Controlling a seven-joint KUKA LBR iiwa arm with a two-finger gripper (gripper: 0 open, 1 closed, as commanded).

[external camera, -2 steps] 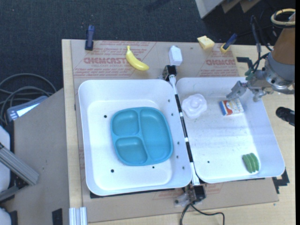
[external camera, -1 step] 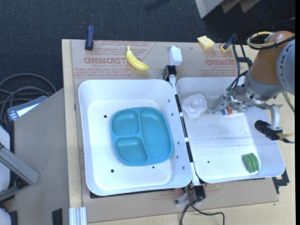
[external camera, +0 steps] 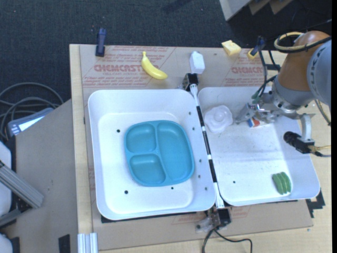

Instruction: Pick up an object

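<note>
The gripper point(external camera: 254, 116) is down at the far end of the right bin point(external camera: 247, 191), reaching in from the right under the grey arm point(external camera: 300, 83) with its orange band. A small red-and-white thing sits right at its tip, too blurred to tell what it is or whether it is between the fingers; I cannot tell if they are spread or closed. Just left of it, a clear plastic lidded cup point(external camera: 218, 118) rests near the bin's far left corner. A green pickle-like toy point(external camera: 282, 183) lies in the near right corner, well apart. The left bin point(external camera: 105, 194) bears a blue sectioned plate point(external camera: 158, 153). A toy banana point(external camera: 151, 67) lies on the bench beyond the bins.
</note>
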